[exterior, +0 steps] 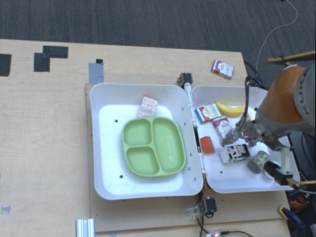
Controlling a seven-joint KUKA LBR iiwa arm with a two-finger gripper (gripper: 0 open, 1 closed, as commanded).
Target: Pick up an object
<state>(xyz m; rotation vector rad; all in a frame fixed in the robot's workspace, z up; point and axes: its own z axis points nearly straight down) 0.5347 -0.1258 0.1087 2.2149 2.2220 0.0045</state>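
The right bin [217, 181] holds a yellow banana [228, 108], a blue and white carton [207, 112], a dark red packet [222, 127], a small red block [206, 145], a white and black box [234, 152] and a green-topped can [258, 161] lying on its side. My gripper [236, 137] hangs low over the middle of this bin, just right of the dark red packet and right above the white and black box. Nothing is visibly held. The orange-banded arm [284, 102] covers the bin's right side.
The left bin [106, 147] carries a green divided plate [153, 146] and a pink and white packet [148, 105] behind it. A small red and white box [222, 69] lies on the bench beyond the right bin. Black clamps sit between the bins.
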